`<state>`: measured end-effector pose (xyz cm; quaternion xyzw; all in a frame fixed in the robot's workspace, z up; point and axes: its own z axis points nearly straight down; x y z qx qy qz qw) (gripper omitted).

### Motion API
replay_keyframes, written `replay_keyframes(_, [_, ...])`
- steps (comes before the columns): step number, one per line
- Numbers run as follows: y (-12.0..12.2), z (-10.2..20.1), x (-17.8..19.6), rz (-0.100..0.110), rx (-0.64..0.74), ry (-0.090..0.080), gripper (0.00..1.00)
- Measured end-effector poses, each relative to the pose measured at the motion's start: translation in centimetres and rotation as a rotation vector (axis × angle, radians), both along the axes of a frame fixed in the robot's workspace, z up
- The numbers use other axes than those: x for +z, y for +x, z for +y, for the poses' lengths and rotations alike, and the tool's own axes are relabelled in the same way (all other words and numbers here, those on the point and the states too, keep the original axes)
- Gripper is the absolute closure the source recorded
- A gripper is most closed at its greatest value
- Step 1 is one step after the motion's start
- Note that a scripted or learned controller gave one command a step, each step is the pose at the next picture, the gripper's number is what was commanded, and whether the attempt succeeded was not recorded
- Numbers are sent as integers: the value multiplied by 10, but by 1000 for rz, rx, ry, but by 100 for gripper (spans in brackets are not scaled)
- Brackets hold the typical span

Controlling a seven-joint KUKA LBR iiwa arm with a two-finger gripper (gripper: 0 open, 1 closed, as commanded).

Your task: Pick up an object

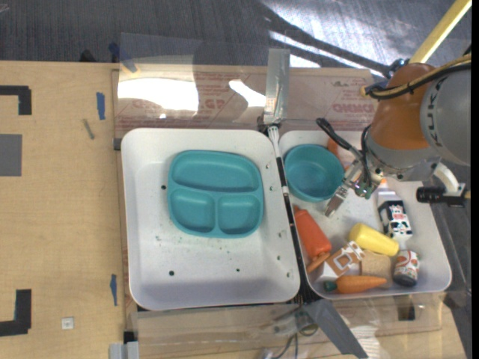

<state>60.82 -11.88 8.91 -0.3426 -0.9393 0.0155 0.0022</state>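
Teal plastic bowl (312, 172), round and open upward, sits in the right white bin (441, 264), top-left corner. It looks light, stiff and smooth; its thin rim suits pinching. Beside it hovers the claw (346, 191); its state cannot be told.
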Motion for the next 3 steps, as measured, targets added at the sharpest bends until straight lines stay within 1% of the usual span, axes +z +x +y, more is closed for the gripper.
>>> replay_keyframes(1, [-79,-35,1,-20,-257,24,0])
replay_keyframes(2, [30,-42,38,6,-126,14,0])
replay_keyframes(3, [27,-29,-1,-17,136,23,0])
